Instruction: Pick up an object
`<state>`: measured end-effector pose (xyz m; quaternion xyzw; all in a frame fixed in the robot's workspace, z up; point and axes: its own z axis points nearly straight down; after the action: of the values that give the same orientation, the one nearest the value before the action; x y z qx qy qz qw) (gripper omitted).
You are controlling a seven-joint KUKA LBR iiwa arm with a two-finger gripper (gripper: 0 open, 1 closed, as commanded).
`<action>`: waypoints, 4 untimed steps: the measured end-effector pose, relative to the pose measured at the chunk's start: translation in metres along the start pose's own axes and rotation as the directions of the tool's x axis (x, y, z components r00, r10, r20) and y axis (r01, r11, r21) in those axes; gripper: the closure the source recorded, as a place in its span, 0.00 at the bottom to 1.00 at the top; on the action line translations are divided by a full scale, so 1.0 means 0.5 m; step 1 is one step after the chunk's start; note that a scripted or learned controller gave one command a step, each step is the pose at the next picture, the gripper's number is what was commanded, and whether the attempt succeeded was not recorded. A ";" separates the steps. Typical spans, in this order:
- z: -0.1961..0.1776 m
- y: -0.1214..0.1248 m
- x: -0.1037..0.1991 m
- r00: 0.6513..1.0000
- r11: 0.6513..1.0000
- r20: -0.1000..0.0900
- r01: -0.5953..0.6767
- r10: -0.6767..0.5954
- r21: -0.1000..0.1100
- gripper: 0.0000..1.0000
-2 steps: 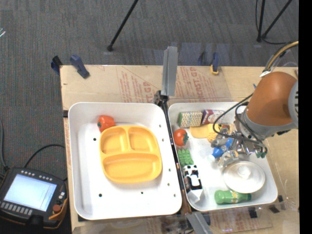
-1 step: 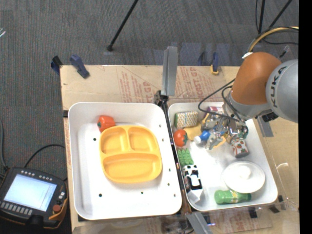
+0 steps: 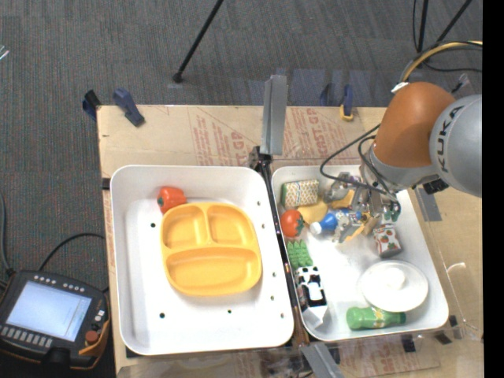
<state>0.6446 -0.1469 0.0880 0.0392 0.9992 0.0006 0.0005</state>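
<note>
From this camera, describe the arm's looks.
The arm is grey, with "KUKA" in dark letters and a rounded orange band above the wrist. Black cables loop beside it; a yellow one arcs above. The claw is a dark, metallic cluster.

Even overhead light, soft shadows, sharp.

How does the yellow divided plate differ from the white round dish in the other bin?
The yellow divided plate is squarish with three compartments; the white round dish is circular and undivided. The plate looks clearly larger. The plate lies in the left bin beside a red pepper toy; the dish lies in the crowded right bin. Both lie flat.
</note>
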 end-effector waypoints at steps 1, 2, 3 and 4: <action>-0.001 0.130 0.021 0.999 0.999 0.002 -0.034 0.034 -0.001 0.00; -0.001 -0.012 0.085 1.000 1.000 0.002 -0.025 0.025 0.002 0.00; -0.001 -0.140 0.096 0.995 0.995 0.002 0.097 -0.097 0.001 0.00; -0.014 0.021 0.022 0.991 0.991 -0.014 0.131 -0.131 -0.002 0.00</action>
<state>0.6345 -0.1358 0.0950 -0.0264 0.9996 0.0016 -0.0066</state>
